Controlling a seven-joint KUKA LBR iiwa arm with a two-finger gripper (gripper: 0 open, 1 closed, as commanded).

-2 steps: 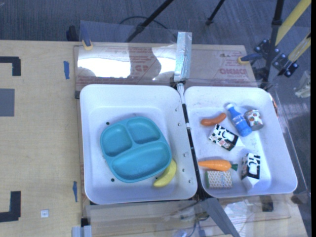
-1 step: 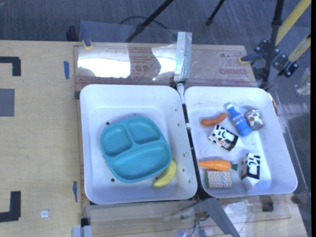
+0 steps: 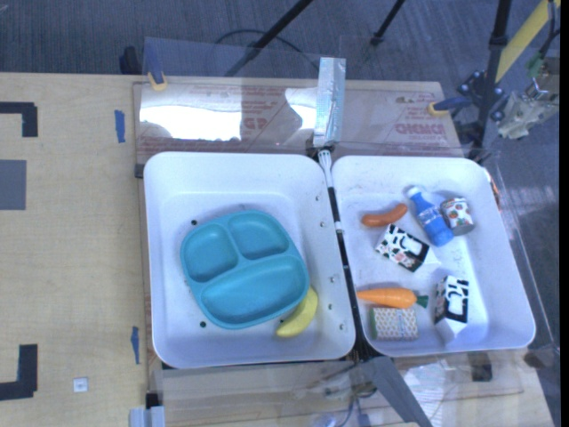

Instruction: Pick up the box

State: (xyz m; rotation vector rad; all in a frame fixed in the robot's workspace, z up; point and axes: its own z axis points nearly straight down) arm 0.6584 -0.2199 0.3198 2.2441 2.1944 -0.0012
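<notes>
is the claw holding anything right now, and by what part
Nothing is held. The box lies loose in the right bin between the sausage and carrot, with no claw on it.

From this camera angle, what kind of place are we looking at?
Probably a robot lab test bench: two white bins of toy food like a carrot and banana, blue tape marks on the bench, tripod legs behind.

Light: bright, even, from overhead | Glare: strong on the clear panel (image 3: 240, 114) behind the bins | Shadows: soft, short, beneath the blue plate (image 3: 244, 268) | Focus: slightly soft overall
</notes>
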